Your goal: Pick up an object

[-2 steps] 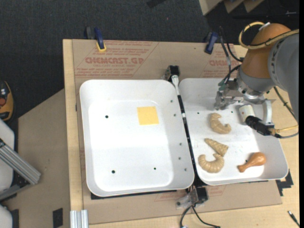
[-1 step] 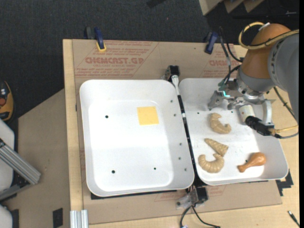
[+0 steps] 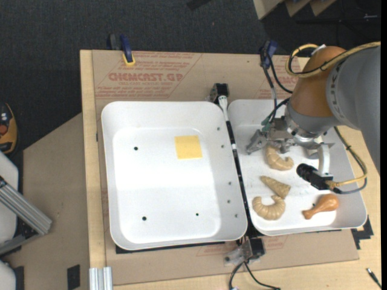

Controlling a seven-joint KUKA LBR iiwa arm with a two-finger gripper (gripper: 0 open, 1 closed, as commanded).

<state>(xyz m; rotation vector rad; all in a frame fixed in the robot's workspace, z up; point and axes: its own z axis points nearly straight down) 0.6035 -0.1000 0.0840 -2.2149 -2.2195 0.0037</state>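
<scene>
The grey robot arm with its orange wrist band point(image 3: 314, 89) reaches in over the right-hand shallow white plastic bin point(image 3: 302, 221), its two-finger gripper point(image 3: 287, 153) low above the bin floor. The jaws look spread, one on either side of a pale tan, crescent-shaped toy pastry point(image 3: 278, 159), with nothing pinched between them. On that placement the crescent is the likeliest thing to be picked up, and the grasp is not yet made.

Three more pieces lie loose in the same bin, apart from one another: a tan ridged cone point(image 3: 276, 186) just below the crescent, a beige curled piece shaped like a shrimp or croissant point(image 3: 269, 207) near the front rim, and an orange-brown toy drumstick point(image 3: 320, 206) toward the right corner. All look like moulded plastic or rubber, matte and rounded, shapes that may roll or slip if squeezed off-centre.

The left-hand white bin point(image 3: 112, 162) holds one item, a flat yellow square like a cheese slice point(image 3: 188, 147), lying well away from the arm. It looks thin and flush to the smooth floor, so probably a hard edge to catch.

Both bins sit side by side, touching, on a brown cardboard sheet with red lettering point(image 3: 145, 76), held at its far edge by a blue-and-yellow clamp point(image 3: 126, 48), presumably so nothing shifts under the gripper's push.
</scene>
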